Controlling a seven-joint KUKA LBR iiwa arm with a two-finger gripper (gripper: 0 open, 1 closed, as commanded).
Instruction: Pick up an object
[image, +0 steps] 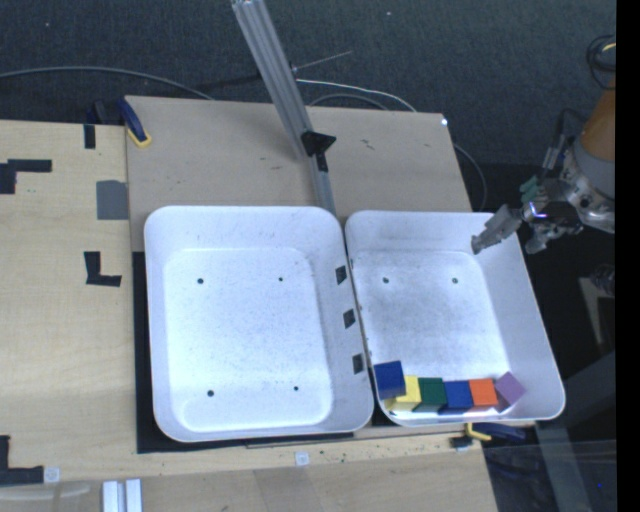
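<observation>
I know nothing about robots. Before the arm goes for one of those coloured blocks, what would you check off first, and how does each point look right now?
1. Blocks within the right bin: ok, lined up along its near edge.
2. Tool clear of blocks: ok, at the bin's far right rim.
3. Tool carrying nothing: cannot tell.
4. Blocks spaced for a grasp: not ok, they sit packed together.
5. Purple block easy to reach: not ok, it leans against the bin wall.

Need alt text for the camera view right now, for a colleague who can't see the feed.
The arm's hand hovers over the upper right rim of the right bin, away from the blocks. A row of small blocks lies along that bin's near wall: blue, yellow, green, blue, orange and purple. The left bin sits beside it.
</observation>
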